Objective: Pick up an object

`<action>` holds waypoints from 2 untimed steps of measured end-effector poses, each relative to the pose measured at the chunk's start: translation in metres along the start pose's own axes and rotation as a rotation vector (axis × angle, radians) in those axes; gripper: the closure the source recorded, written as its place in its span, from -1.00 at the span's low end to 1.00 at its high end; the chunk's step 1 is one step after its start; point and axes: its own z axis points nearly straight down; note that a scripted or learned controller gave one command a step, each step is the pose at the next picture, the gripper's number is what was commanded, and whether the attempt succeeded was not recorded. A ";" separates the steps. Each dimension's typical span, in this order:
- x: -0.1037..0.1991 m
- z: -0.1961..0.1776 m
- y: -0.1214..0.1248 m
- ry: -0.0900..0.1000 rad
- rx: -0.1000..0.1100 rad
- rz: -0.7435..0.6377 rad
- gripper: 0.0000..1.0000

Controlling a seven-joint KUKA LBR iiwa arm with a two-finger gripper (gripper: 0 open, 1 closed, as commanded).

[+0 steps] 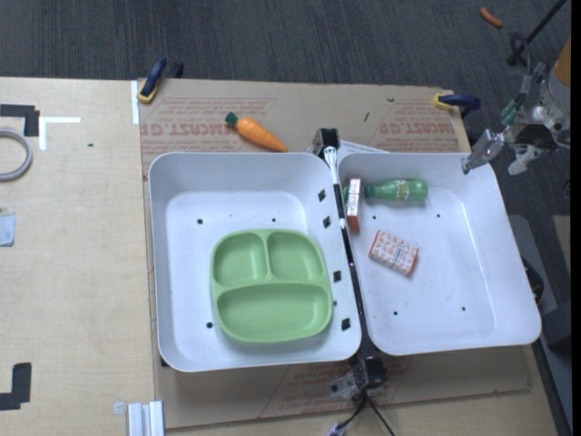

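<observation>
I had the right bin (472, 280) before me with the left bin (182, 243) touching it, a green divided plate (270, 285) lying in the left one. The gripper (495, 148) hung over the right bin's far right corner; I could not tell how its grip stood. I judged the green bottle (397, 191) the nearest pick, lying to the gripper's left, its long axis across the bin. A pink packet (393, 252) lay nearer me, and a carrot (256, 132) sat outside on the cardboard (408, 121).

Arm (556, 107) cut off by right edge; claw (495, 148) too small, finger state unreadable.
</observation>
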 end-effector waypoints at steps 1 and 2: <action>0.071 0.113 -0.034 0.000 0.001 -0.035 -1.00; 0.087 0.156 0.018 0.001 0.012 -0.114 -1.00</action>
